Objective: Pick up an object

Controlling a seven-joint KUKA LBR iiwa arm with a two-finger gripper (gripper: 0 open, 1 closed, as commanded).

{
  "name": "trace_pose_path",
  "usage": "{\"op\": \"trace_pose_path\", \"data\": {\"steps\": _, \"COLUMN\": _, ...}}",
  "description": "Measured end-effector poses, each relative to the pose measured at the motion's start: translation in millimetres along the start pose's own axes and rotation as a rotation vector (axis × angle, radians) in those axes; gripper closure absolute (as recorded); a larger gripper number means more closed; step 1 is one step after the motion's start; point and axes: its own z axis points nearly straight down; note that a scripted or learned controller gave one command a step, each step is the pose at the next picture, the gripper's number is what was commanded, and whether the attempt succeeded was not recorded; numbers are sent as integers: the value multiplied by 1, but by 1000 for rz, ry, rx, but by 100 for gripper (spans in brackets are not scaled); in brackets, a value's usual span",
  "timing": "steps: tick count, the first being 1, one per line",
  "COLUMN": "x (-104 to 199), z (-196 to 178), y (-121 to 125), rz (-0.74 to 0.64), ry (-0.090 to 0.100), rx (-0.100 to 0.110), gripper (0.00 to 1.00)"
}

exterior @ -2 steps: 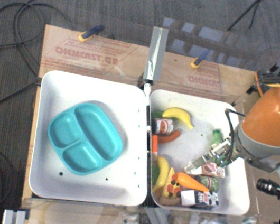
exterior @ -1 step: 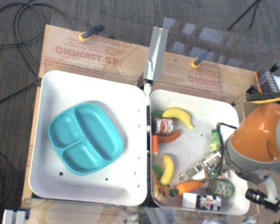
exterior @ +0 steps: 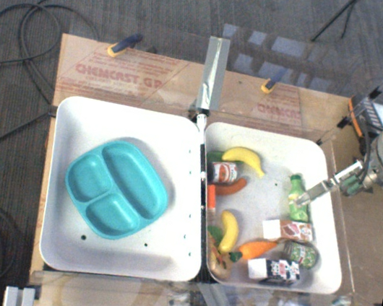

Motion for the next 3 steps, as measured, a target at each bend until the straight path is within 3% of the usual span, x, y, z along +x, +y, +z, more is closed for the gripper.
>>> {"op": "trace_pose_path", "data": {"steps": 1, "x": -12, "z": 111, "y": 22, "rz": 48, "ry": -16, "rx": -14, "gripper": 0}}
{"op": "trace_pose_path", "data": {"steps": 2, "x": -25, "z": 124, "y": 64, "rz": -27, "ry": -38, "rx": -32, "gripper": 0}}
{"op": "trace_pose_path", "data": {"steps": 3, "x": -28, "z": 145, "y": 101, "rz": 136, "ry": -4, "rx": -8, "gripper": 0}}
